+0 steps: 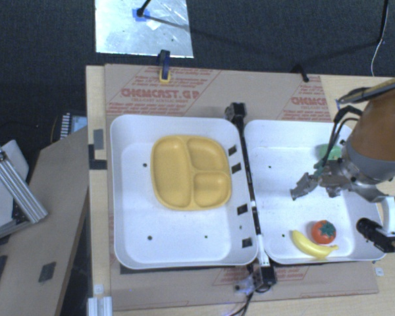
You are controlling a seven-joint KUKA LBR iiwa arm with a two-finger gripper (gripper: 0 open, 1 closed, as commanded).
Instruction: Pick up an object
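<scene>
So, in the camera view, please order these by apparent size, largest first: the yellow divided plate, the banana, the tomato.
1. Yellow divided plate, in the left bin, clearly the largest.
2. Banana, in the right bin.
3. Tomato, smallest, lying against the banana.

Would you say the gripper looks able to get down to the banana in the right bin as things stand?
Probably yes. The banana lies in the open near the front wall of the right bin, with the tomato close beside it. The gripper hangs above bare bin floor nearby, nothing between.
</scene>
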